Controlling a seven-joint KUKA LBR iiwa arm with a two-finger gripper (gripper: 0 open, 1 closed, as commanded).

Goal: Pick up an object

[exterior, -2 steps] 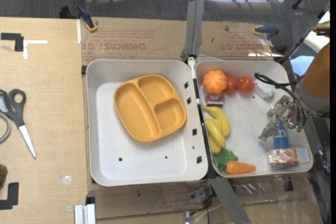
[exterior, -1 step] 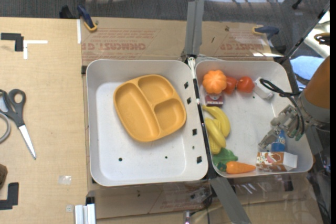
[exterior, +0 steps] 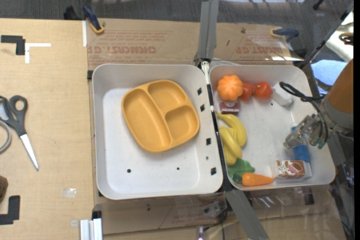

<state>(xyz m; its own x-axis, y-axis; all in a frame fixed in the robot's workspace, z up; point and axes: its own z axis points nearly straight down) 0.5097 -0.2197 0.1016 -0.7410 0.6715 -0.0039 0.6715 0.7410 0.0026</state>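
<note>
Over the right white bin (exterior: 264, 115), the gripper (exterior: 301, 137) hangs above a small blue block (exterior: 302, 153); finger state cannot be told. Risk: a descent could clip the neighbouring brown snack packet (exterior: 292, 168) and miss the grasp.

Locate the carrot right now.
Camera view: the carrot lies at the right bin's front edge, against the green vegetable, just left of the small snack box.

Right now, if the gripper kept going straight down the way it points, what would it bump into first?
Probably the small blue block just beneath the gripper in the right bin. Depth is hard to judge from above, so it could slip past it to the bin's floor.
</note>
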